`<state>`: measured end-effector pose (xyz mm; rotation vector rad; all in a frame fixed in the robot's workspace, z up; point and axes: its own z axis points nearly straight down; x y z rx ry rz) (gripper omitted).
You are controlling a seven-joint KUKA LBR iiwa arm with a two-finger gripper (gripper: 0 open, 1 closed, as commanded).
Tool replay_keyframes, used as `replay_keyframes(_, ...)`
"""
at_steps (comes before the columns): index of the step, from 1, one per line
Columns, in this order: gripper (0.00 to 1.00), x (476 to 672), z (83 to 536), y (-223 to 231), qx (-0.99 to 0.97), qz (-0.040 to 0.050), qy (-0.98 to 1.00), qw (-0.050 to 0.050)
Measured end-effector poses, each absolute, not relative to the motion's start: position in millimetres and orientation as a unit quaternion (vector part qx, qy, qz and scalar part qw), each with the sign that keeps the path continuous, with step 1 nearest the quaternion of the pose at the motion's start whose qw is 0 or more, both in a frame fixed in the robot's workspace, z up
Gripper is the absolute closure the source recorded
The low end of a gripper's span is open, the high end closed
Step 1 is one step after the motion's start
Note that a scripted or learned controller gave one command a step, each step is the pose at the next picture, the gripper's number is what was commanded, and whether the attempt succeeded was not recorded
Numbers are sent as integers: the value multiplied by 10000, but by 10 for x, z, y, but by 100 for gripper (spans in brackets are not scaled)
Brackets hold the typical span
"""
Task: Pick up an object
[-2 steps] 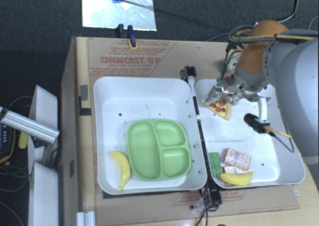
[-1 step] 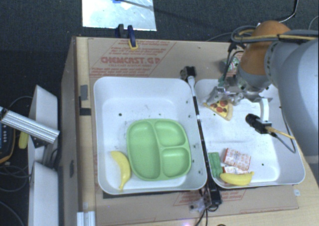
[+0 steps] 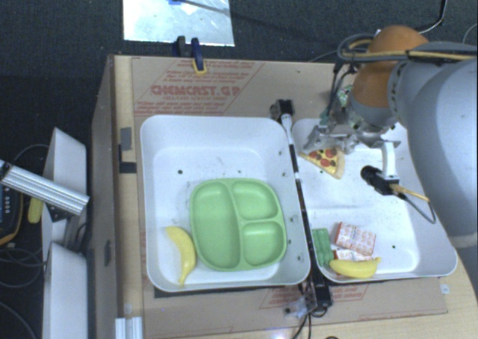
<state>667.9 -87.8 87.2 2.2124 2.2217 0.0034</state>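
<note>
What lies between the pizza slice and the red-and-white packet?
Nothing: in the camera view, only bare white floor of the right bin separates the pizza slice from the red-and-white packet.

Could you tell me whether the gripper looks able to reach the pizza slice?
Probably yes: the gripper hovers just above the pizza slice, which lies uncovered on the bin floor with nothing between them.

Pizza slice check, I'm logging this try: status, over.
Claw low over right bin's far end. Pizza slice right beneath, grasp unconfirmed. Packet, banana lie apart, near end.
</note>
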Motion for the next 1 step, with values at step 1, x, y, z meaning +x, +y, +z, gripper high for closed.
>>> replay_keyframes(1,0,6646,868,-930,7064,21,7078,27)
